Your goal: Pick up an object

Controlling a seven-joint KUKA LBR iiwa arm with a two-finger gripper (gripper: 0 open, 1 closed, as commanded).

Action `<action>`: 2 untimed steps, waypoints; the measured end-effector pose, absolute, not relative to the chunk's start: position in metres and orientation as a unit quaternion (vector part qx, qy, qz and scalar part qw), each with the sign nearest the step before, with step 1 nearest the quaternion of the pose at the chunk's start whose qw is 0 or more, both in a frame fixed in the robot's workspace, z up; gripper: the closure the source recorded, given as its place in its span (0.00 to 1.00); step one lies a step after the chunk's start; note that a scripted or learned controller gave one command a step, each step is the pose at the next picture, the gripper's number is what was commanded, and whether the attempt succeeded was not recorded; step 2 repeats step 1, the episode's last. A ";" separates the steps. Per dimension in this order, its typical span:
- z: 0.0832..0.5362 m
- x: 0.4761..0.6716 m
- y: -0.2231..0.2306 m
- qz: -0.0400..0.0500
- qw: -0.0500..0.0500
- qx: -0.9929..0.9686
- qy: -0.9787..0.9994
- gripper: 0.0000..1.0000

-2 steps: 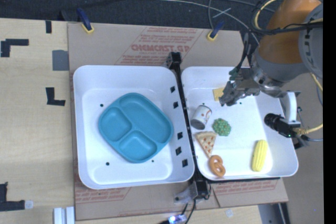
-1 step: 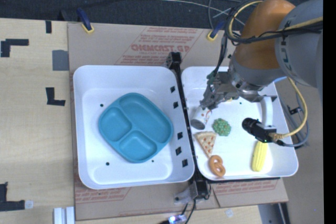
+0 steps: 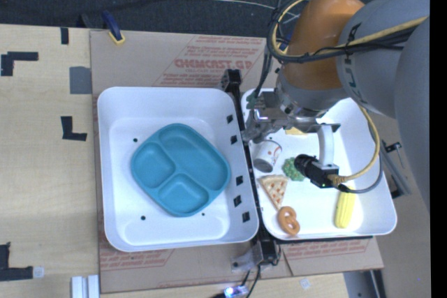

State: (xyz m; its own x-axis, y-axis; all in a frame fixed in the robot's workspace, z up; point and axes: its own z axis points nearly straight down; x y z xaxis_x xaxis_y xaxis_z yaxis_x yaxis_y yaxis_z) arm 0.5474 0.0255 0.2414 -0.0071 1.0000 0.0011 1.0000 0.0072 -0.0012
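1. Two shallow white plastic bins sit side by side on a brown cardboard sheet (image 3: 209, 59) printed with red lettering; the left bin (image 3: 112, 150) holds a smooth blue tray (image 3: 180, 168) with rounded corners and three moulded compartments.
2. The right bin (image 3: 377, 209) carries several small things: a white cup (image 3: 266, 155), a triangular pizza-slice toy (image 3: 275, 188), a brown pretzel (image 3: 288, 220), a yellow corn cob (image 3: 345, 209) and a leafy green piece (image 3: 292, 168).
3. The cup lies on its side near the bin's left wall, right of the frame's centre. Its long axis runs from upper right to lower left, with the grey round end facing lower left.
4. The metal gripper (image 3: 264, 123) hangs under the arm's glossy orange band (image 3: 325, 24), just above the cup in the frame and very near it. Nothing shows between its fingers, and I cannot tell whether they are spread or closed.
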 end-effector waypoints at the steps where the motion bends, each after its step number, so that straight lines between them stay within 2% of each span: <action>1: 0.244 0.557 0.074 0.000 0.001 -0.705 -0.710 1.00; 2: 0.244 0.557 0.074 0.000 0.001 -0.705 -0.710 1.00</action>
